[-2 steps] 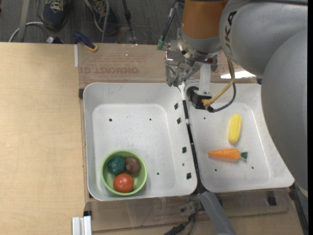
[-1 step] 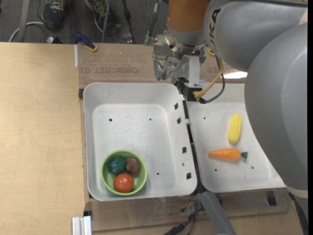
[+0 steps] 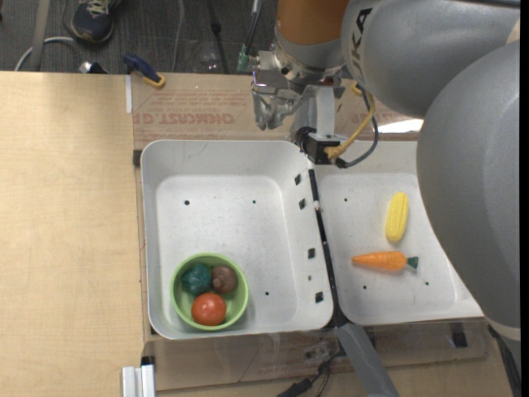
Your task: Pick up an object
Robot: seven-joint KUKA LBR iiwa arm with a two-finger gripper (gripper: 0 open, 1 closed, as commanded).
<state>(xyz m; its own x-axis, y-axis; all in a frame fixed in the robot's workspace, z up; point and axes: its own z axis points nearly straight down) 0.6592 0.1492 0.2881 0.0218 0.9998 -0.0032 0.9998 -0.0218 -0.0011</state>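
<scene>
Gripper point(image 3: 273, 110), its state not discernible, poised above the bins' far edge with nothing seen in it; carrot point(image 3: 382, 261) and corn point(image 3: 397, 217) lie ungrasped below-right, pickup pending.

A pale wooden counter point(image 3: 66, 222) fills the left side. Beyond it lies brown cardboard point(image 3: 194, 114) printed with red lettering, seen upside down. A small blue and yellow clamp point(image 3: 143, 69) rests at the cardboard's far left corner. On the dark floor behind, a sneaker point(image 3: 97, 7) sits beside a white cable point(image 3: 50, 44). At the near edge, black cables point(image 3: 306, 379) run under the counter.
</scene>
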